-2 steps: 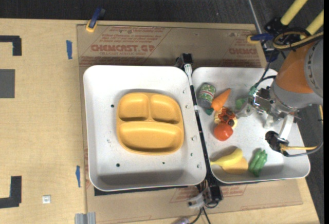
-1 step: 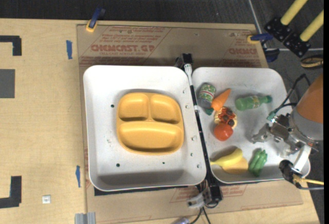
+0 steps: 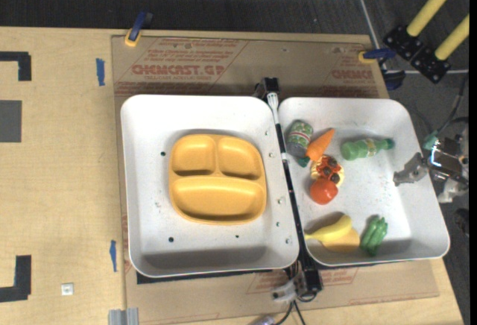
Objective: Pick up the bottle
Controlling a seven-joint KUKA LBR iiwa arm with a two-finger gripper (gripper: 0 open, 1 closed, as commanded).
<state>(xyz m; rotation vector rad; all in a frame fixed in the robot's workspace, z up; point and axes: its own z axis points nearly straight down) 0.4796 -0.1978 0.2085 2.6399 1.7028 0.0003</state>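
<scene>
**Ana:** Across the bench from the left, the left bin [image 3: 141, 167] holds a yellow plate [image 3: 218, 177]. The green bottle [image 3: 365, 147] lies on its side in the right bin [image 3: 428, 212], beside a carrot [image 3: 320, 143].

**Ben:** And the gripper [image 3: 417, 169]?

**Ana:** At the right rim, apart from the bottle. Approach step, I'd judge; next it must reach leftward and descend. Whether it's parted or closed, I can't tell.

**Ben:** Writing?

**Ana:** Red lettering on the cardboard [image 3: 179, 68], not clearly readable.

Red "CHEMCAST GP" lettering on cardboard sheet [image 3: 179, 62] behind the bins, other print too faint
</scene>
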